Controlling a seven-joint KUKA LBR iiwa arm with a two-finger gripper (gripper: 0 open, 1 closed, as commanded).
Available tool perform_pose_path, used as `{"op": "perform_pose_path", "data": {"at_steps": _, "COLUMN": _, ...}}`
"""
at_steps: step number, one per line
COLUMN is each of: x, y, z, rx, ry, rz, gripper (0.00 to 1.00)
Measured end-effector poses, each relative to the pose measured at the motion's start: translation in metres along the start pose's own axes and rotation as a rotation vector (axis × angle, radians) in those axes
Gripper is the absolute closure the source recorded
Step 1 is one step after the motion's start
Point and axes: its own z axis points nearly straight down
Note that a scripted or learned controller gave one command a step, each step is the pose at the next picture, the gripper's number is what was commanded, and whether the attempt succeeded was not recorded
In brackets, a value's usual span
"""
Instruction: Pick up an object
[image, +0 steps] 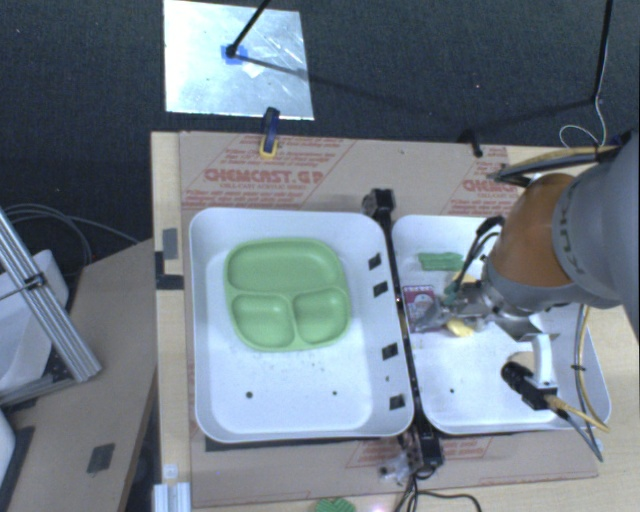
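My gripper (432, 314) is low in the right bin (480, 405), near its left wall. It reaches in from the grey arm with the orange band (530, 240) on the right. Just above the gripper lies a small pack with red print (418, 297). A yellow object (460, 327) lies right beside the gripper, partly under the wrist. A flat green piece (440, 262) rests further back in the same bin. Whether anything is held is hidden by the wrist.
The left bin (290, 405) holds a green divided plate (288, 292). A black divider with clips (390, 300) runs between the bins. A black fitting with a cable (528, 386) hangs off the arm over the right bin's front.
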Motion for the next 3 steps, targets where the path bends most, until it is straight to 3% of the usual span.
{"op": "perform_pose_path", "data": {"at_steps": 1, "x": 0.001, "y": 0.001, "z": -0.012, "rx": -0.006, "ry": 0.002, "rz": 0.001, "gripper": 1.0}}
{"op": "perform_pose_path", "data": {"at_steps": 2, "x": 0.001, "y": 0.0, "z": -0.011, "rx": -0.004, "ry": 0.002, "rz": 0.002, "gripper": 0.0}}
{"op": "perform_pose_path", "data": {"at_steps": 3, "x": -0.039, "y": 0.002, "z": 0.004, "rx": 0.008, "ry": 0.0, "rz": 0.007, "gripper": 0.0}}
